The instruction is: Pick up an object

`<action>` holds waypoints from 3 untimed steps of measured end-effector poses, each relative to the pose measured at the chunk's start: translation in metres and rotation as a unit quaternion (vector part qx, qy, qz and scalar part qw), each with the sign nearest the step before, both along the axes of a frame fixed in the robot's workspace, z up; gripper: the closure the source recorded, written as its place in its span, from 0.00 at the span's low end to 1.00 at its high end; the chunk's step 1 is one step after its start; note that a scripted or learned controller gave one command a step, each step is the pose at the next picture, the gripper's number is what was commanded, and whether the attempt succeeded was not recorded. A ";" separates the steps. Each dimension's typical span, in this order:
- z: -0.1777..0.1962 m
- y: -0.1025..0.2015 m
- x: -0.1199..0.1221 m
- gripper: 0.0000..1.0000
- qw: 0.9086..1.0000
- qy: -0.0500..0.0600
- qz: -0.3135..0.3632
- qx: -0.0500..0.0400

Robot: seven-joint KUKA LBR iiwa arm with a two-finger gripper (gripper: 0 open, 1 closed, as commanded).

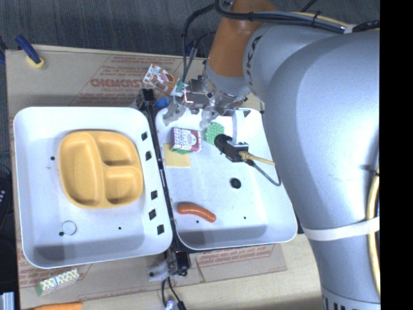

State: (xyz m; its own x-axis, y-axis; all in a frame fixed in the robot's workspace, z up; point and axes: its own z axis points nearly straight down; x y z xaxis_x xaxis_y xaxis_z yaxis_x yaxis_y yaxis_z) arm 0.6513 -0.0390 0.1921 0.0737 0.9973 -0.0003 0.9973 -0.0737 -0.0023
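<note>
In the right bin [271, 205] a small red-and-white carton [186, 139] lies near the back left, overlapping a pale yellow slice [179, 158]. A green piece [213, 132] sits just right of the carton. An orange sausage [196, 212] lies near the bin's front. My gripper [190, 116] hangs over the back of this bin, directly above the carton's far edge, open, with one finger [172, 114] to the left and the other to the right. Nothing is held between them.
The left bin [26, 173] holds a yellow divided tray [100, 168] and a small clear ring [69, 228]. A small black disc [235, 184] lies mid right bin. A patterned packet [157, 76] sits behind the bins and a wrapper [58, 281] in front.
</note>
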 end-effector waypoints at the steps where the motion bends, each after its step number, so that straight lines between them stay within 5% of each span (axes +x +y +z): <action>1: 0.000 0.001 0.003 0.00 0.991 0.001 0.136 0.001; 2: -0.095 -0.064 0.001 0.00 0.991 0.001 0.134 0.001; 3: -0.101 -0.060 -0.014 0.00 0.994 0.002 0.113 0.001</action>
State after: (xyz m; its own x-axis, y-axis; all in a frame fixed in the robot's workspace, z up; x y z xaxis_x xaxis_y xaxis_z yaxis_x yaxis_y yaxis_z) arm 0.6374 -0.0985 0.0913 -0.1512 0.9885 0.0013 0.9885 0.1512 -0.0052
